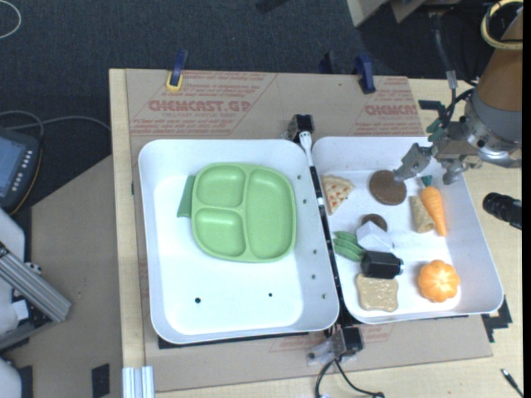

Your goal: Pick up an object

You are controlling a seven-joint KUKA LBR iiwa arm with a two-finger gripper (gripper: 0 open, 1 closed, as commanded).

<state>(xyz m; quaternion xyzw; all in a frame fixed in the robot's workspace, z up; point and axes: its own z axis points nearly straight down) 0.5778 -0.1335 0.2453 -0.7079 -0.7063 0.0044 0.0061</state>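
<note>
Gripper (431, 162) open, holding nothing, above right bin (489, 259); brown disc (387, 187) and carrot (433, 209) just below.

The fingers (427, 166) hang over the right bin's (489, 255) crowded far end, a brown disc (387, 187) just left of them and a carrot (433, 209) just below. Toward the near rim an orange (437, 280), black block (381, 264) and toast (377, 293) narrow the passages. Far left, past the divider, bare white floor rings a green plate (245, 211) in the left bin (166, 297).

The arm (498, 98) reaches in from the right, its claw (427, 166) angled downward.
</note>
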